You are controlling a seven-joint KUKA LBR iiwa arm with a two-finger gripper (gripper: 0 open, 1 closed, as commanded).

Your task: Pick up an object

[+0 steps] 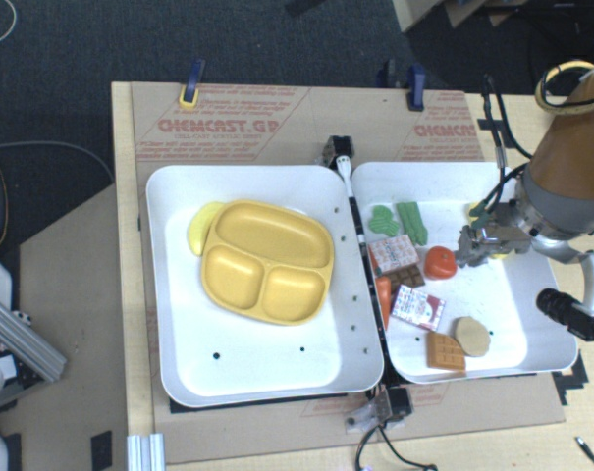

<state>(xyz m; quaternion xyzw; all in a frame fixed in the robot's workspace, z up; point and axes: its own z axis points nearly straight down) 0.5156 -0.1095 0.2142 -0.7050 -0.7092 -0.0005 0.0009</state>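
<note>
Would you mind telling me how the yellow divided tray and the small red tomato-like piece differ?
The yellow divided tray is broad, flat and compartmented; the red tomato piece is small and round. The tray lies in the left bin, the tomato in the right bin, beside the gripper. Both look like plastic.

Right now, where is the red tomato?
The red tomato lies in the right bin, just left of the gripper, beside the brick-patterned block.

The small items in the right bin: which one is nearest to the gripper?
The red tomato; it lies just left of the gripper, closer than the tan round cookie or green pieces.
</note>
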